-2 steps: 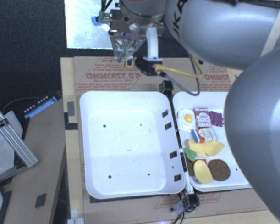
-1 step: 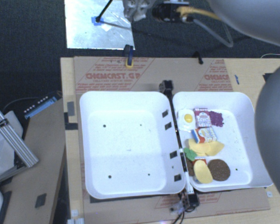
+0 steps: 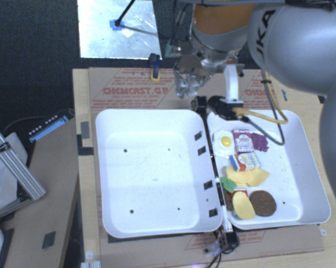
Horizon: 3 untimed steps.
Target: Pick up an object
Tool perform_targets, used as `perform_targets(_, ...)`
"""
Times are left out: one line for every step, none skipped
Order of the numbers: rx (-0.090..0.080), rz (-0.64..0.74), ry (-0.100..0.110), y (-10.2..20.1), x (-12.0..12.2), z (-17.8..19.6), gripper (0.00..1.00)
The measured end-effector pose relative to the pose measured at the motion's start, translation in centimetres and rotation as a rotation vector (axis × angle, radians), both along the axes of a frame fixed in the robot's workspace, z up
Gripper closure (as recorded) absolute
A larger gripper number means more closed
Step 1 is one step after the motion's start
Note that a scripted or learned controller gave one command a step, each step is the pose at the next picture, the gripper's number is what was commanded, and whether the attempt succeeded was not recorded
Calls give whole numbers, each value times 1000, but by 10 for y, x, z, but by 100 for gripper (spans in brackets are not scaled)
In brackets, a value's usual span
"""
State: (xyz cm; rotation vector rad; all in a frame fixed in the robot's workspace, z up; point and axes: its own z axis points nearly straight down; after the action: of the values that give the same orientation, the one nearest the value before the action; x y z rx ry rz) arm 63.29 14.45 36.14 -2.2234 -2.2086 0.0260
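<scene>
The pincer (image 3: 189, 87) hangs above the bins' far edge, its spread too blurred to tell, while the fried egg (image 3: 224, 141) in the right bin (image 3: 301, 153) looks light, stiff, best pinched across its rim.

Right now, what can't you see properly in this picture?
- Gripper, camera view: blurred, so its fingers can't be made out.
- Arm: cut off by the top and right edges.
- Green piece in the right bin: mostly hidden under the yellow pieces.
- Small carton: its label is too small to read.
- Clamp on the board: too small and blurry to identify for sure.
</scene>
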Motion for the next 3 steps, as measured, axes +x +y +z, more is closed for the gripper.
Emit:
perform_targets(12,13,-38,31,17,185,100)
perform_targets(5,15,-4,94,34,37,100)
perform_targets(12,13,-34,90,35,184,100)
